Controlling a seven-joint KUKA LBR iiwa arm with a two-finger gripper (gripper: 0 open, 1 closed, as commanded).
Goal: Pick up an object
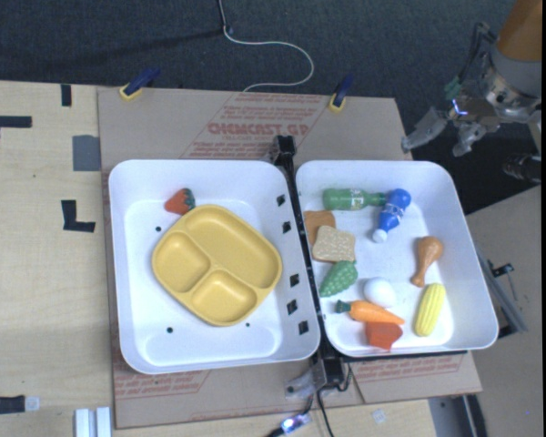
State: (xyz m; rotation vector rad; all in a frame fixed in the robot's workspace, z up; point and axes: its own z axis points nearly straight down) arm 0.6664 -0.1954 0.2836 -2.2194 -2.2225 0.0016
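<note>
The right bin (464, 244) holds several toy foods: a green bottle (350, 198), a blue bottle (393, 210), a bread slice (334, 244), a green cone-shaped piece (338, 278), a white egg (379, 290), a carrot (376, 313), a corn cob (429, 309) and a drumstick (426, 258). My gripper (443, 137) hangs at the upper right, beyond the far right corner of that bin and over the dark floor. Its fingers stand open with nothing between them.
The left bin (127, 262) carries a yellow divided plate (217, 264) and a small strawberry (178, 201) near its far left corner. A black hinge strip (296, 244) separates the bins. A white cable (273, 48) runs behind the cardboard base.
</note>
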